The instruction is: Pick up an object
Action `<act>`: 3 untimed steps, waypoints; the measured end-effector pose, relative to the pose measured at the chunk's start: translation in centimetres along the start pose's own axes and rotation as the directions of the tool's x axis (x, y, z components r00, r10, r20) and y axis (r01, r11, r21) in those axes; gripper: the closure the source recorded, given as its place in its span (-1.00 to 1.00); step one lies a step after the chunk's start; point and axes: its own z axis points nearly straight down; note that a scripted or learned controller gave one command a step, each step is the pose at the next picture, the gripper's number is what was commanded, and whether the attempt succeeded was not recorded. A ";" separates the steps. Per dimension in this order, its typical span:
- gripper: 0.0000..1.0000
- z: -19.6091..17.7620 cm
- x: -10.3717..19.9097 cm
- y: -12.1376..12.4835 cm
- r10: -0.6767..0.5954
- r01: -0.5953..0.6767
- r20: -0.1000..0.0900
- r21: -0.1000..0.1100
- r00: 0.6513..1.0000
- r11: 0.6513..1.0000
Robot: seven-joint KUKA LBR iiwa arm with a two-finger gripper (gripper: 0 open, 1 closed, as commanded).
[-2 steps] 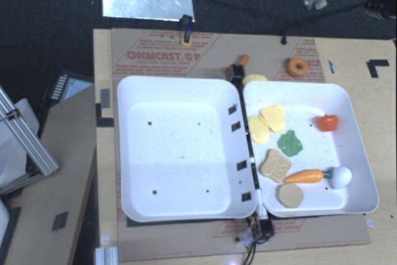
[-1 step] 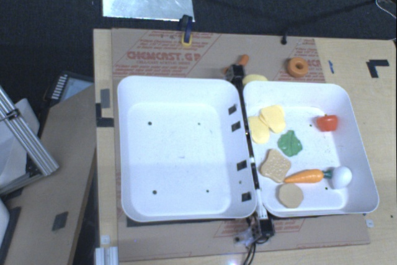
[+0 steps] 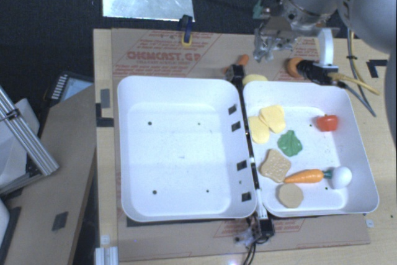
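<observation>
Because the task names no particular object, the likeliest candidates are the small toy foods lying in the right-hand shallow white plastic bin (image 3: 356, 152). My pick would be the orange toy carrot (image 3: 304, 176) at about five o'clock in that bin. It looks light, stiff and moulded — probably smooth plastic, so somewhat slippery. Its long narrow body offers two opposed sides, and I would take hold across the middle of its length, away from the tapering tip.

The carrot lies nearly level, its thick end touching a white round ball-like piece (image 3: 341, 177) at its three o'clock. Just beside it sit a tan toast-shaped slice (image 3: 275, 165) at nine o'clock and a beige flat round disc (image 3: 289, 195) at seven o'clock. That crowding could foul a wide approach. Farther up are a green leaf-shaped piece (image 3: 289, 143), two pale yellow flat chips (image 3: 267, 123) and a red tomato-like piece (image 3: 327, 123). The thin flat pieces would be harder to get under — they offer little height.

The arm's metal claw (image 3: 273, 46) hangs at twelve o'clock beyond the bin's far rim, above the cardboard-covered table (image 3: 161, 53). Whether it is apart or together I cannot tell. The left white bin (image 3: 124, 133) shows only bare floor.
</observation>
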 end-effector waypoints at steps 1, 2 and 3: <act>1.00 -5.0 6.0 -0.7 -0.004 0.004 -0.002 -0.020 1.000 1.000; 1.00 -17.3 8.4 -8.9 -0.003 0.003 -0.003 -0.025 1.000 1.000; 1.00 0.7 13.5 -9.3 -0.003 0.003 0.003 0.002 1.000 1.000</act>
